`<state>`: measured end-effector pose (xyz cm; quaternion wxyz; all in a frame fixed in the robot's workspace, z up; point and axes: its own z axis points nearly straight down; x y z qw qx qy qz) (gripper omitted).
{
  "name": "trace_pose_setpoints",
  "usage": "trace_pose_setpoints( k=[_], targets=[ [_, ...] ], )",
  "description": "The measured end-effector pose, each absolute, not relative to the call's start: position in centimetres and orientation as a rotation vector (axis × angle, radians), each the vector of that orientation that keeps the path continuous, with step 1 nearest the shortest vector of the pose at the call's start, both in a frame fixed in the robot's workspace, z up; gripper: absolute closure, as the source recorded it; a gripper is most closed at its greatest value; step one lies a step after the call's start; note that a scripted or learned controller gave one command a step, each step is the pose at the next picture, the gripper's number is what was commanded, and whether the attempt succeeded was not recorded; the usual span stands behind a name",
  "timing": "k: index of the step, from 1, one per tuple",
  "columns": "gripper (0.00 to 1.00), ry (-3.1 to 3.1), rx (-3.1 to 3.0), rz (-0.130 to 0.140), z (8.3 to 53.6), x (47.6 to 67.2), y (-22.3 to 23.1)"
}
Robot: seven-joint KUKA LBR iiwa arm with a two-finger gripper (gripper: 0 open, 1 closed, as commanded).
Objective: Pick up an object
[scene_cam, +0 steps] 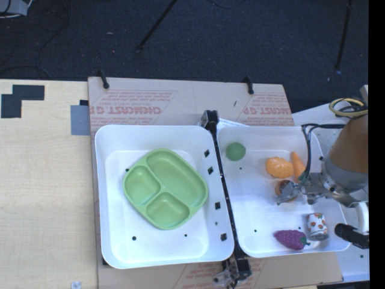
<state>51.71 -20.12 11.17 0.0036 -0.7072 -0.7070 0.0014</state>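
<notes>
Reaching low into the right bin (258,245)

My gripper (289,192) sits at the frame's right, beside the orange piece (280,167), over a small brownish thing I can barely make out. Whether my fingers are apart or together, I cannot tell. My wrist probably hides what lies beneath, so no grasp is confirmed.

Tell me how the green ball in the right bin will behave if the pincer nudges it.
The green ball looks round, so it would probably roll away. It lies apart from the other items, leaving it free to travel. It seems small and likely light.
</notes>
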Motion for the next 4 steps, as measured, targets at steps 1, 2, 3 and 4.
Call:
trace_pose_setpoints(
  k=[1, 2, 3, 4],
  targets=[
    [1.00, -2.215, -2.223, 0.002, 12.4, 51.8, -20.2],
    [1.00, -2.225, -2.222, -0.003, 18.7, 52.2, -20.1],
    [1.00, -2.225, -2.221, -0.002, 23.6, 51.7, -19.4],
    [1.00, -2.223, -2.220, 0.000, 25.0, 51.7, -19.5]
  ],
)
